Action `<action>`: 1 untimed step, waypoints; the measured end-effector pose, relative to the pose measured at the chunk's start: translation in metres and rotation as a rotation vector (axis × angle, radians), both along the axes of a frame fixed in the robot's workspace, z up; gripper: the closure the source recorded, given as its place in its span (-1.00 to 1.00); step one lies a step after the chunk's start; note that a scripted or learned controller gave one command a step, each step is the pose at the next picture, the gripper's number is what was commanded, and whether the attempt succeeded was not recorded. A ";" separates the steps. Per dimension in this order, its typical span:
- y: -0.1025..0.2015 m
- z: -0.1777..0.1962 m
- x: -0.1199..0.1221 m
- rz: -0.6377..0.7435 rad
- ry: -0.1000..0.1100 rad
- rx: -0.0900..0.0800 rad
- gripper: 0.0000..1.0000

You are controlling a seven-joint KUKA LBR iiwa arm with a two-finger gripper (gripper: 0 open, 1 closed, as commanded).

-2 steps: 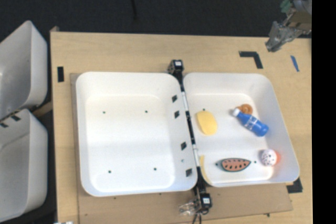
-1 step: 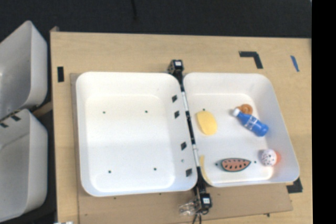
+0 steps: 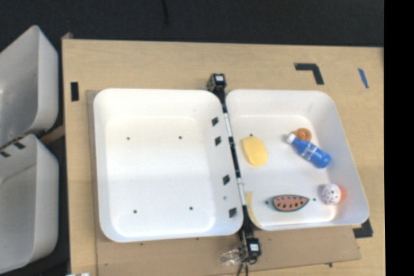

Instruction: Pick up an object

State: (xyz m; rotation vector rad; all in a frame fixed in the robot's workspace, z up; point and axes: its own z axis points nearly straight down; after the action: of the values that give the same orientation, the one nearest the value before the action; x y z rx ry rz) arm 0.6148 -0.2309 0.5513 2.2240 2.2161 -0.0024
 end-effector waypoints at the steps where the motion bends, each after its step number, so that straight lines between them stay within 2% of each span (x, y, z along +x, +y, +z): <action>1: 0.002 0.001 -0.029 0.001 -0.001 0.001 1.00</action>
State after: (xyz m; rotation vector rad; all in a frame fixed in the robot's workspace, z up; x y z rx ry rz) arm 0.5860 -0.2290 0.5520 2.2221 2.2175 0.0000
